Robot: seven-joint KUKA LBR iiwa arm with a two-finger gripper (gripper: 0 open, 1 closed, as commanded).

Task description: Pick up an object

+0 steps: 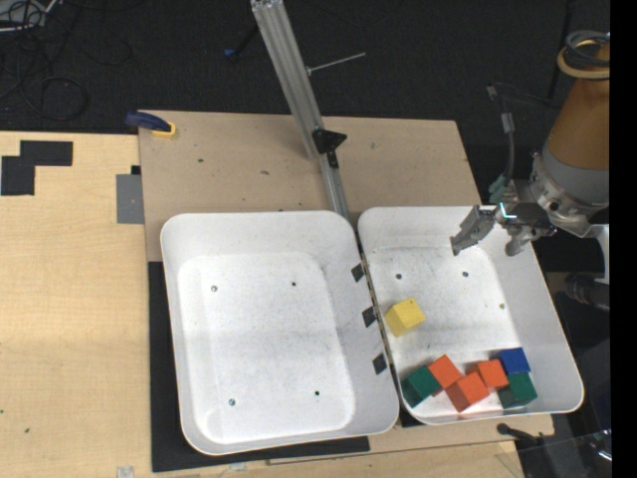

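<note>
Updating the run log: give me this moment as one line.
claw: open, holding nothing, above right bin far edge | yellow cube: alone mid-bin | other cubes: clustered near corner

7 blocks (468, 371) in right bin (528, 277)

Single fixed camera, mounted above bench (299, 157), looking down at slant. Frame takes in both white bins side by side: left bin (189, 237) near centre, right bin (557, 327) toward right edge. Moderate distance; whole bench top plus dark floor beyond at top. Arm (582, 137) enters from right side of frame.
</note>
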